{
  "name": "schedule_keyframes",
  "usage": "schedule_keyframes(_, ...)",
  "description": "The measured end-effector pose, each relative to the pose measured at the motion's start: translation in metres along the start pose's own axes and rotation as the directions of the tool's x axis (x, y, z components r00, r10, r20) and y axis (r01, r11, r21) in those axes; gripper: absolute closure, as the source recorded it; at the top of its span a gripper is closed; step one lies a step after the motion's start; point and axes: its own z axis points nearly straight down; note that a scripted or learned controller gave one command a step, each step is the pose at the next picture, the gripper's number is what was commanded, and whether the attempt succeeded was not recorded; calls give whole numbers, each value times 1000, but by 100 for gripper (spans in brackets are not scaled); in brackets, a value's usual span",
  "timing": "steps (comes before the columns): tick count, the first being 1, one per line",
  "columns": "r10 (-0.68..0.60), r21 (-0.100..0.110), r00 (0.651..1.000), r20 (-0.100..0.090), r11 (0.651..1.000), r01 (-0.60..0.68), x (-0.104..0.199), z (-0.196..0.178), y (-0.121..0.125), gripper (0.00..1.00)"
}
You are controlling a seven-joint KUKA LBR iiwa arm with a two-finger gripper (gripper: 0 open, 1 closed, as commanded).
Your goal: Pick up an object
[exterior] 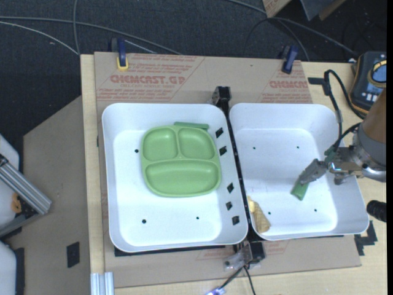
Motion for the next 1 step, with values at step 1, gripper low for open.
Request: schedule_keyframes(1,-4,-12,1000,3,1000,4,0,-6,3,0)
